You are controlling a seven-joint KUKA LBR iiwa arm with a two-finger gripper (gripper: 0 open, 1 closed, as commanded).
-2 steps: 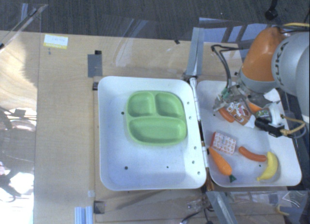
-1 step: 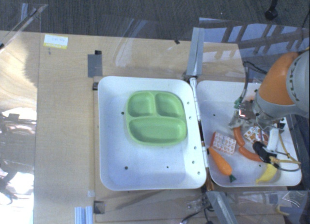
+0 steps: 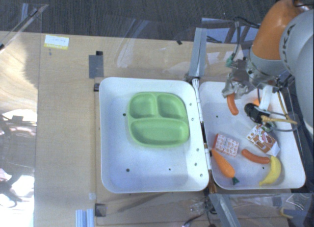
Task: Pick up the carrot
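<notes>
The carrot (image 3: 223, 164), orange with a dark green stub end, lies slanted in the near left corner of the right bin (image 3: 289, 184), close to the bin's left wall. My gripper (image 3: 235, 90) hangs over the far left part of that bin, well away from the carrot. Just under the gripper is a small orange-red sausage (image 3: 231, 105); whether it touches the gripper is unclear.
A pink-and-white packet (image 3: 227, 144) lies just beyond the carrot. A second sausage (image 3: 255, 157), a banana (image 3: 272, 171) and a printed packet (image 3: 261, 139) sit to the right. The left bin (image 3: 113, 172) holds a green divided plate (image 3: 158, 119).
</notes>
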